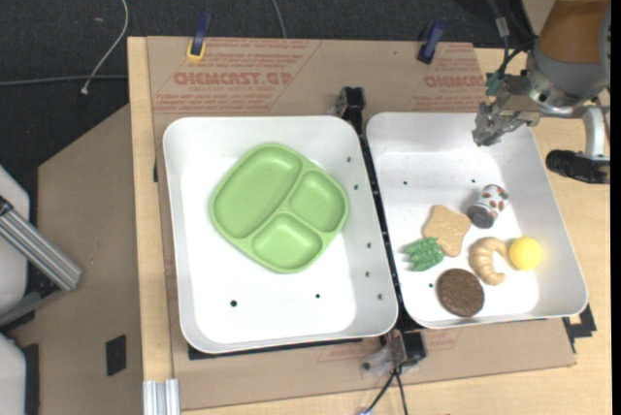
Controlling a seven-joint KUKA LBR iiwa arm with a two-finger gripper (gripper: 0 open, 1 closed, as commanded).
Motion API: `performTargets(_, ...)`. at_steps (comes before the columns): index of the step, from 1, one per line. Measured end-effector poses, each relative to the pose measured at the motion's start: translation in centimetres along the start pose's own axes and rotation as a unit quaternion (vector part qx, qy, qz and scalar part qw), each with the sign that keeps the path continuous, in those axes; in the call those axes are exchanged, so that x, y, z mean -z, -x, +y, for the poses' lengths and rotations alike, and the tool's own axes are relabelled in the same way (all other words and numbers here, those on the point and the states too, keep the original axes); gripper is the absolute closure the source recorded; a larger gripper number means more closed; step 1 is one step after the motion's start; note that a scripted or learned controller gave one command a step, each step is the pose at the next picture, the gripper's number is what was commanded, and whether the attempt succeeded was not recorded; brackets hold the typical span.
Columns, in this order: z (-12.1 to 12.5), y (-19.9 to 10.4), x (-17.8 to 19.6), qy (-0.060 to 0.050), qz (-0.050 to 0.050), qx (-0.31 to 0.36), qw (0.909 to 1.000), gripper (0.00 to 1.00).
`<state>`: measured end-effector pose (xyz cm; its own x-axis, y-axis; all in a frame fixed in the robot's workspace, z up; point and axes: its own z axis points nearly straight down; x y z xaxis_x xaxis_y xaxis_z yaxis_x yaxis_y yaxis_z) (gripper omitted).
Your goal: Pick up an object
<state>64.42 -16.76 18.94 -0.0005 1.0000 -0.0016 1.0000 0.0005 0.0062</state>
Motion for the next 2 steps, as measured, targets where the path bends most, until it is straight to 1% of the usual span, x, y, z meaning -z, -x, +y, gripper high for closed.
performTargets(1,0.1,0.0,1.3,-0.001,0.0,0.0,1.0,1.0)
performTargets(2,-1.6,-5.5,1.0,-0.004,0.002,0.002,1.0,1.0)
